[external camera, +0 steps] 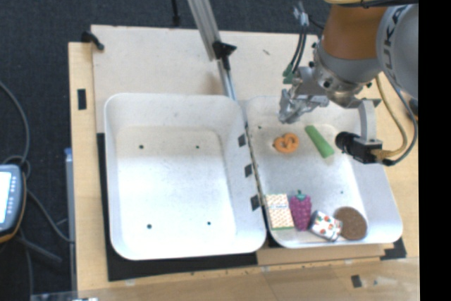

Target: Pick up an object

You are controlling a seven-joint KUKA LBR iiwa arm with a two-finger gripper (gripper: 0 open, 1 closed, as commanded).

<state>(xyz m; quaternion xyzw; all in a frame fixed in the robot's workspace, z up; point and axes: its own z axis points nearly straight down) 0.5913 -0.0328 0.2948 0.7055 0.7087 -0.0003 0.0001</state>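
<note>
In the right bin (373, 183) lie an orange pretzel-shaped piece (285, 144), a green stick (319, 141), a pale boxed item (279, 211), a purple grape-like piece (300, 211), a red-and-white spotted piece (325, 225) and a brown round disc (350, 222). My gripper (290, 113) hangs over the bin's far left corner, just above and behind the orange piece. I see nothing held between its fingers.
The left bin (116, 173) sits beside the right one. A slanted metal pole (201, 10) rises behind the bins. Cables and a black fitting (359, 146) hang from the arm over the right bin's far side.
</note>
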